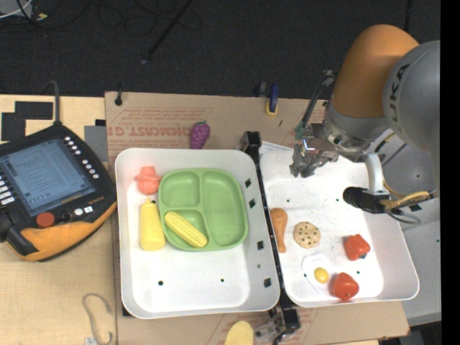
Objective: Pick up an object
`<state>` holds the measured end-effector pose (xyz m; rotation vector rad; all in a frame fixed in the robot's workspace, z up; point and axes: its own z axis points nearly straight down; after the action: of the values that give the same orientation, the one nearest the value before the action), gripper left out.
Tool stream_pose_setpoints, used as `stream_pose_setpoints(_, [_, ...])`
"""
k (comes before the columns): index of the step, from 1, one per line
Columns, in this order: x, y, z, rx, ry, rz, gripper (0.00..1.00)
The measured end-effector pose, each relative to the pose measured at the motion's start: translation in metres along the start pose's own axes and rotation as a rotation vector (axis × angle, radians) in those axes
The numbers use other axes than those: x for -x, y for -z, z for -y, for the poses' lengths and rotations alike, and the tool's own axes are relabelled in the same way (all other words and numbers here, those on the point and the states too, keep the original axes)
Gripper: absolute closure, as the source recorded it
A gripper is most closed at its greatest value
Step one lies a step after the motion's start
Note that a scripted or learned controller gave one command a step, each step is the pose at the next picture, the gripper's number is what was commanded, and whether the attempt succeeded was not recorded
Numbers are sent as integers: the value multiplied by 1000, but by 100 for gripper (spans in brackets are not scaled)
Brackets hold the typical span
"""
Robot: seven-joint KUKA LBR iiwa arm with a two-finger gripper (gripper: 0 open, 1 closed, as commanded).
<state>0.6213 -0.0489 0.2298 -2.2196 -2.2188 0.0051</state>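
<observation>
Your gripper (307,165), fingers' gap unclear, hangs at twelve o'clock over one cookie (307,234), one egg (317,270) and two red peppers (356,246).

Right bin (402,264): open floor at centre; drumstick (278,228), cookie (307,234), fried egg (317,270) and two red pieces (357,246) crowd its near half.

A light wooden desk (57,293) is seen under a sheet of brown printed cardboard (165,117). Behind it, a dark carpeted floor (215,34) is crossed by black cables (169,16). At the left, a teach pendant (47,185) is laid on the desk.
</observation>
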Motion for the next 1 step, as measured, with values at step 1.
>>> stream_pose_setpoints(1, [-1, -11, -6, 1, 3, 0, 100])
